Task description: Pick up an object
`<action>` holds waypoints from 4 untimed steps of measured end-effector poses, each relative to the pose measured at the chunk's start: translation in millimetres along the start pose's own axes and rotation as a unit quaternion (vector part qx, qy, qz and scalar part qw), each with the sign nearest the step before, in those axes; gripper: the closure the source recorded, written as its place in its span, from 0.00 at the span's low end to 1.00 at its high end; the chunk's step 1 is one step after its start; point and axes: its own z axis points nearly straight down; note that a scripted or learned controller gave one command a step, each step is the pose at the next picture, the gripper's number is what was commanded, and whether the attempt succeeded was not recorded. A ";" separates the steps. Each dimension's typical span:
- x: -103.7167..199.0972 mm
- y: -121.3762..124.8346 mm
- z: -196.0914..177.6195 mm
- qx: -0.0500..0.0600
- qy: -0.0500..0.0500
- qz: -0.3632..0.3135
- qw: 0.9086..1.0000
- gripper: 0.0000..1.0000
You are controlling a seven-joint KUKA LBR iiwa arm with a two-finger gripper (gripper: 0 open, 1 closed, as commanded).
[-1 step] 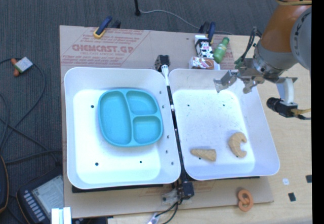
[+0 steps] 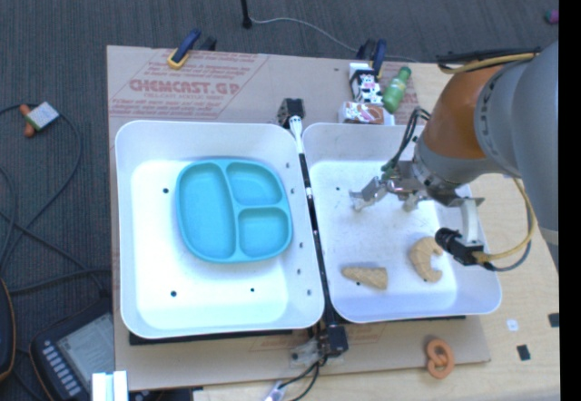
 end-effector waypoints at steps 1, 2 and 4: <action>17.3 -49.9 -18.4 0.003 0.001 0.000 1.000 0.00; 31.5 -103.2 -1.0 -0.003 -0.001 0.000 1.000 0.00; 95.7 -30.9 -97.3 0.002 0.001 -0.001 1.000 1.00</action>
